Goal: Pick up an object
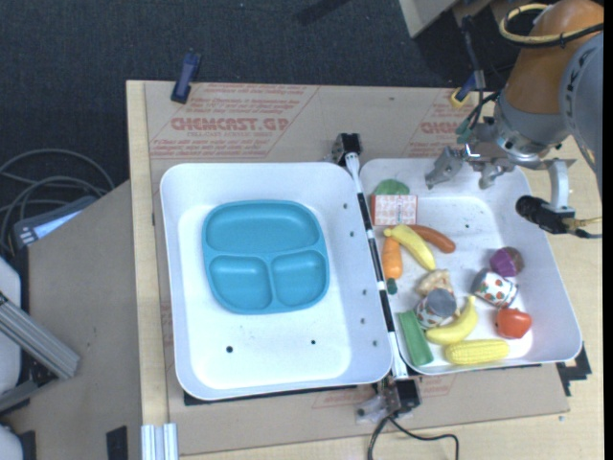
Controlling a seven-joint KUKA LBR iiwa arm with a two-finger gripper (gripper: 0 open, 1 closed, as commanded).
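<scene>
I'm hovering my tool, fingers spread and gripping nothing, at the upper right of the frame over the right bin, eyeing the banana mid-bin: probably light, stiff, slick plastic, so I'm thinking grab across its middle.

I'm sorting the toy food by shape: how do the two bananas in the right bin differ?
The upper banana lies mid-bin, running diagonally from upper left to lower right, nearly straight. The lower banana sits nearer the front of the right bin, curved upward like a hook. The upper banana lies alongside a red-orange sausage-like piece; the lower banana lies just above the corn cob. Both are yellow and lie flat in the same bin.
</scene>
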